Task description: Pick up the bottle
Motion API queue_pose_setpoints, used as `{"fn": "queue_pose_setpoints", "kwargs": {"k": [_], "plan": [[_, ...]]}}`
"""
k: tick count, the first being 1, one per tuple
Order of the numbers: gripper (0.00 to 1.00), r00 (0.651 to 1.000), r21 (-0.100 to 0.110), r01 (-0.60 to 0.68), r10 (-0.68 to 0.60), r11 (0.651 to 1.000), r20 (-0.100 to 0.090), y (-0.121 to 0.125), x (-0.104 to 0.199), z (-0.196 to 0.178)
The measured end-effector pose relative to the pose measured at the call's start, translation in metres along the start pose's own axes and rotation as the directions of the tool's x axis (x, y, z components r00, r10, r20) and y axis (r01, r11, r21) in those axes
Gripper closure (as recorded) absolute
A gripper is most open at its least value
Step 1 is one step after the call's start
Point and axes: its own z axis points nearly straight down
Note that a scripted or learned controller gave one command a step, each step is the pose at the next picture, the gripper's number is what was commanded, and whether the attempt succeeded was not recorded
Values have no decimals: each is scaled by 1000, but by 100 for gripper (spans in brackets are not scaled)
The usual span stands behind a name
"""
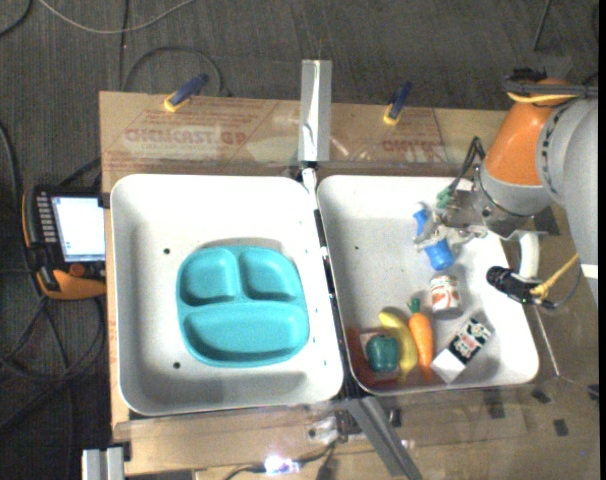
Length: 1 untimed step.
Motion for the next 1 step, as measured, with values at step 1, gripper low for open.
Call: {"fn": "queue_pose_setpoints", "kwargs": {"k": [1], "plan": [[100,976,-4,-217,217,976,6,2,35,-117]]}}
